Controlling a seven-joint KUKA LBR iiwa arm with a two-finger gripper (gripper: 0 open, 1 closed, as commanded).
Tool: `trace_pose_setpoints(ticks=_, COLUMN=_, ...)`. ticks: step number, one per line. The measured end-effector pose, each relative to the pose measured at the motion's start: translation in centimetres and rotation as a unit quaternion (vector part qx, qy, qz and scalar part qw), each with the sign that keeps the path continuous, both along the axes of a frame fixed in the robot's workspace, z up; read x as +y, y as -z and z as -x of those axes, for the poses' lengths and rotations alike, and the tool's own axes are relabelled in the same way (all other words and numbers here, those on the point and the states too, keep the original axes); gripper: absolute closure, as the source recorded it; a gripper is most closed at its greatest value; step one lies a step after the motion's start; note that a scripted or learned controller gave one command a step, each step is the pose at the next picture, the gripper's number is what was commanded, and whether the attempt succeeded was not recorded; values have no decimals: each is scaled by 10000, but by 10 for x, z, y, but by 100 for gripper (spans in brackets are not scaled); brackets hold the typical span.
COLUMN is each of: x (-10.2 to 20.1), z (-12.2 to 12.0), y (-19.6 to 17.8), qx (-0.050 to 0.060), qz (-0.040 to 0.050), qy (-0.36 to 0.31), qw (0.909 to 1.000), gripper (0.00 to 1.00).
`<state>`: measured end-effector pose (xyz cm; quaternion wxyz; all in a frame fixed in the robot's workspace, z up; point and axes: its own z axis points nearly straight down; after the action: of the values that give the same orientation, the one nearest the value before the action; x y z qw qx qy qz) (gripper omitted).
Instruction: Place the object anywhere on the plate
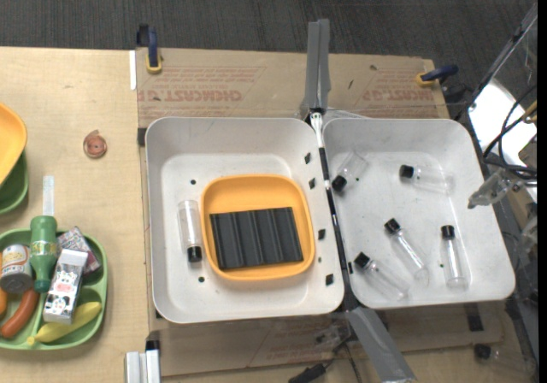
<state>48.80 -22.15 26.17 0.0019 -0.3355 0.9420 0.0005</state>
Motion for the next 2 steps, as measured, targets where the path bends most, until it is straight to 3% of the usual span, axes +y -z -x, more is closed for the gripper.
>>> trace_pose_setpoints(ticks=1, x=1, z=-2, y=56, qx=9, qz=-2, qy=-1170, qw=9931, gripper=0)
trace_pose_setpoints(ticks=2, x=1, z=1, y=69, qx=7, qz=-5, qy=-2614, qw=9652, gripper=0)
